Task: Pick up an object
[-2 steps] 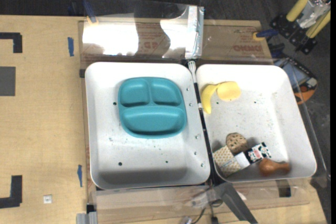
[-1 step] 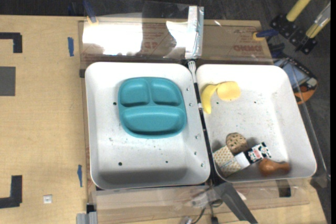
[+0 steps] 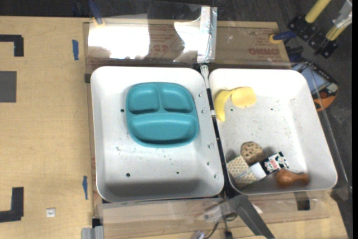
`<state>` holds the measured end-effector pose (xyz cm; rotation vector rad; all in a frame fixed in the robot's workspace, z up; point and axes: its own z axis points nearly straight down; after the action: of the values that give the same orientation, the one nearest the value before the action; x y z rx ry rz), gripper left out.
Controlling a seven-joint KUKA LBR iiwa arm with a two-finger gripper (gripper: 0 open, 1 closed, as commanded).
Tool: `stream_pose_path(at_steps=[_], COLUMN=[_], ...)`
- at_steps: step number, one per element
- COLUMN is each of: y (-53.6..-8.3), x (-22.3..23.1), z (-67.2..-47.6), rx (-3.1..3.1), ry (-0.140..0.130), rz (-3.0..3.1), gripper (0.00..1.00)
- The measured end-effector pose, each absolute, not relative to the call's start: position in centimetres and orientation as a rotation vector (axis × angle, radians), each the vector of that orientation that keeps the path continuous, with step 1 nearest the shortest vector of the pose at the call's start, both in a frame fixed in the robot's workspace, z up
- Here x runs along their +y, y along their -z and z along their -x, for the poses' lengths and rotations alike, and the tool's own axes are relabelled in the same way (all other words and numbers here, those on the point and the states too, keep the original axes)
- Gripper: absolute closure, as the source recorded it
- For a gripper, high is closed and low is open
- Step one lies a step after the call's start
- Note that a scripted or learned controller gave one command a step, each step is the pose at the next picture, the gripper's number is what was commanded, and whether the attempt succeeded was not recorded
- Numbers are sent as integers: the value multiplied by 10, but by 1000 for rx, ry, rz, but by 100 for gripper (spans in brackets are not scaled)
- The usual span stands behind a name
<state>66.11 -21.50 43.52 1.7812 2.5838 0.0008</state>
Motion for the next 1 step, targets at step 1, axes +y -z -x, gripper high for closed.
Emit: stream_pose_path(at_steps=[1], y=[-436], x=[-222], z=[-668], rx=[2447], ry=[-1], rz=[-1961], gripper=[100])
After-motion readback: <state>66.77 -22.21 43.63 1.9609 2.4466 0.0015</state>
